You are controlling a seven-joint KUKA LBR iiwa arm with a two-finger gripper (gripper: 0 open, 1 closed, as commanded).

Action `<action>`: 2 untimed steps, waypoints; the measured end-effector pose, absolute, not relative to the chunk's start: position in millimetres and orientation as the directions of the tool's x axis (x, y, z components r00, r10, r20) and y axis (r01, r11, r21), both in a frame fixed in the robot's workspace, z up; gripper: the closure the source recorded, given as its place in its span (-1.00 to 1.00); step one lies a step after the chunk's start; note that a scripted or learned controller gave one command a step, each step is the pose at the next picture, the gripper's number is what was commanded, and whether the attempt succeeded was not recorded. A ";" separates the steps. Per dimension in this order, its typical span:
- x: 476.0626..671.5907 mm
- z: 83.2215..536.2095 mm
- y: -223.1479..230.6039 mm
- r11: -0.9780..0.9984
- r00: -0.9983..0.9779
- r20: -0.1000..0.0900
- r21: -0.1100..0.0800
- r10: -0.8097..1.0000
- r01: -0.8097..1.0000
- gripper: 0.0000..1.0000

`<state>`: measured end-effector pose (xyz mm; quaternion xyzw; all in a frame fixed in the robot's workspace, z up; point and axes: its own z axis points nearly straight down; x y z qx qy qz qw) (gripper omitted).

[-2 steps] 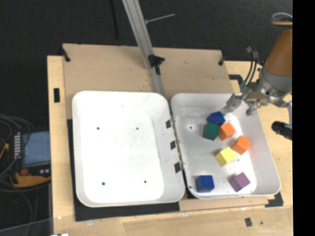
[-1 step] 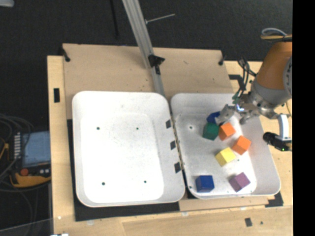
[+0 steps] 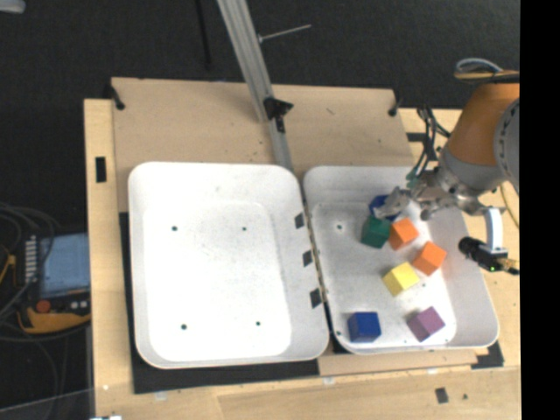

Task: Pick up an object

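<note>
Blocks, assorted, lot of seven, all lying in the right bin [image 3: 472, 326]; the left bin [image 3: 214, 261] adjoins it on the bench [image 3: 188, 116].

- Arm [image 3: 481, 134], grey with orange band: reaches in over the right bin's far corner.
- Pincer [image 3: 411, 201]: low over the upper cluster; whether clenched or released cannot be told.
- Green block [image 3: 375, 232]: touches the orange block [image 3: 403, 233].
- Blue block [image 3: 364, 325]: near front wall, well apart from others.
- Purple block [image 3: 426, 323]: free-standing.
- Yellow block [image 3: 402, 279]: just beside a second orange block [image 3: 430, 257].
- Small blue piece [image 3: 379, 205]: partly hidden beside the pincer.

Handling, judged: likely light, rigid, not fragile, smooth-faced. Take hold across two opposite flat faces; isolated blocks offer the easiest access.
</note>
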<state>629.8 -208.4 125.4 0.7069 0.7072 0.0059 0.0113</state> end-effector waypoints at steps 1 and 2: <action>630.3 135.2 -208.2 -0.002 0.002 -0.004 0.025 1.000 1.000 1.00; 629.0 193.6 -200.2 0.003 -0.003 -0.002 0.008 1.000 1.000 1.00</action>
